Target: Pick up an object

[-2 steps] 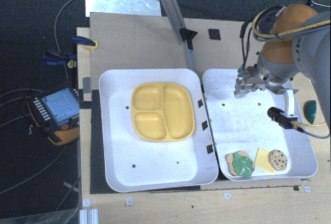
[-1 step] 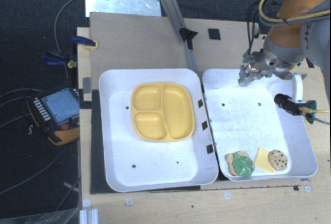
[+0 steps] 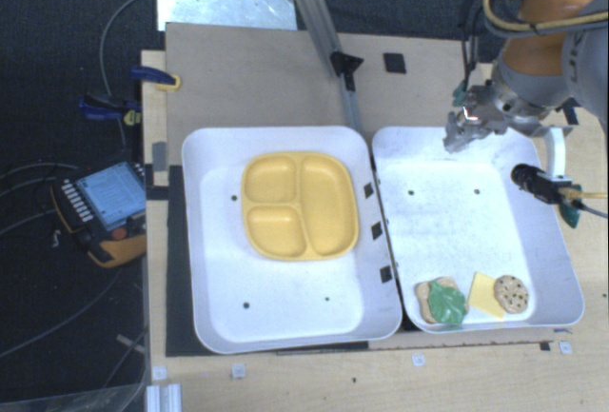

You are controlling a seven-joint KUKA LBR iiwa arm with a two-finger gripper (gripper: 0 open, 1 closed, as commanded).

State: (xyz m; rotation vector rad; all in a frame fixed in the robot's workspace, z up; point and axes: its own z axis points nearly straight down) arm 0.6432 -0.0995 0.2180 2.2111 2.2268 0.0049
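3 small items are sitting along the near edge of the right bin [image 3: 533,210]: a green-topped piece [image 3: 443,301], a yellow wedge [image 3: 486,294] and a round speckled cookie [image 3: 512,293], the wedge and cookie touching. In the left bin [image 3: 214,296], a yellow divided plate [image 3: 297,206] with 3 compartments is lying flat. The gripper [image 3: 463,129] is hanging over the right bin's far rim, well apart from the items, holding nothing, its jaw gap too blurred to tell.

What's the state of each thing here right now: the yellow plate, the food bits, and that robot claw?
Yellow divided plate: flat in the left bin, nothing on it.
Green item: lying at the right bin's near edge.
Yellow wedge: beside it, untouched.
Cookie: resting against the wedge.
Gripper: over the right bin's far edge, holding nothing visible.
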